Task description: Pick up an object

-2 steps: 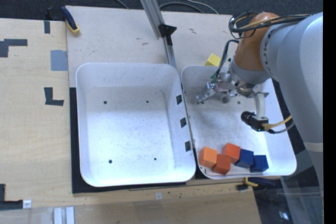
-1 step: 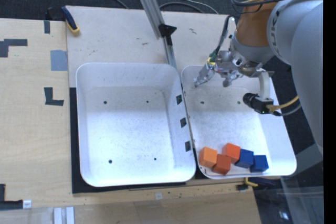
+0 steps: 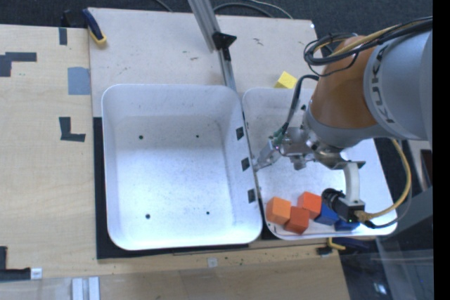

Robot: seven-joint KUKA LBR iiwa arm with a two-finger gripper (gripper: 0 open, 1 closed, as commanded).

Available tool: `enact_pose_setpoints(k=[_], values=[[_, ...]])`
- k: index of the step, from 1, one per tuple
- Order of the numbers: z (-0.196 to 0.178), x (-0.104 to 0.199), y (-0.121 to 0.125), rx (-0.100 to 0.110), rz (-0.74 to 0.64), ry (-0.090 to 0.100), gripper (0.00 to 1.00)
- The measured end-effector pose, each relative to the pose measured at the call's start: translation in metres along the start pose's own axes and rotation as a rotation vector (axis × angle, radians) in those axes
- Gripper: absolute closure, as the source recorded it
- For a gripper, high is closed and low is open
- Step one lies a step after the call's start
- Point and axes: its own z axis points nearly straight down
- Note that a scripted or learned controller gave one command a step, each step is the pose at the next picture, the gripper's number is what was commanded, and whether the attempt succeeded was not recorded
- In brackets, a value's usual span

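Observation:
Three orange blocks lie close together at the near end of the right bin (image 3: 271, 109): one on the left (image 3: 279, 209), one further back (image 3: 309, 202) and a redder one in front (image 3: 298, 220). A blue piece (image 3: 328, 217) lies just right of them, partly hidden. My gripper (image 3: 270, 155) hangs low over the right bin's left side, near the wall shared with the left bin and behind the blocks. I see nothing held in it. The arm's orange band and grey body cover most of the right bin.
The left bin (image 3: 112, 151) is a white tray with a speckled floor. A yellow block (image 3: 286, 80) rests at the right bin's far rim. A slanted metal rail (image 3: 200, 3) crosses the bench behind the bins. A yellow-and-blue tool (image 3: 94, 27) lies at the far left.

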Motion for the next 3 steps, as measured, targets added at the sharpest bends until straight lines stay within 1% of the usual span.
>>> enact_pose_setpoints(k=[1, 2, 3], values=[[0.000, -0.001, 0.003, -0.005, 0.000, -0.001, 0.00], [-0.049, 0.016, 0.008, -0.011, -0.003, -0.001, 0.00], [0.002, 0.005, 0.051, -0.003, 0.000, -0.003, 0.00]])
